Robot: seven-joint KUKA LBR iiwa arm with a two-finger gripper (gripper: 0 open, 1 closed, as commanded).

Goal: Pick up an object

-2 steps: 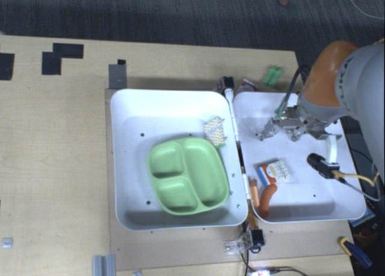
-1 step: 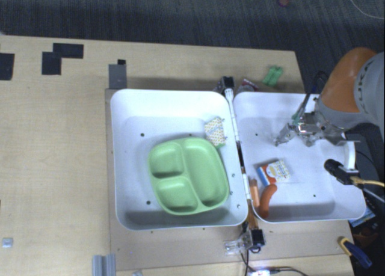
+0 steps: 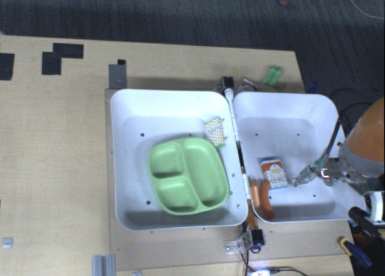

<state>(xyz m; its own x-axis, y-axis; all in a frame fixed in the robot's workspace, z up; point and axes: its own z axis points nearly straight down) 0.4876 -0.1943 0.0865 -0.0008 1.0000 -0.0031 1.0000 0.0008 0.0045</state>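
Now the arm (image 3: 364,139) reaches in from the right over the right bin (image 3: 283,109), its claw (image 3: 302,177) low near the bin floor, just right of a small orange-and-white carton (image 3: 274,173). How wide the claw stands I cannot tell. The carton lies flat toward the bin's left side, and a brown-orange object (image 3: 261,199) sits in the near-left corner, close beside it. In the left bin (image 3: 138,112) a green divided plate (image 3: 188,175) rests at a tilt, with a small patterned item (image 3: 215,129) just beyond its far corner. Both bins sit on the wooden worktop (image 3: 54,166).
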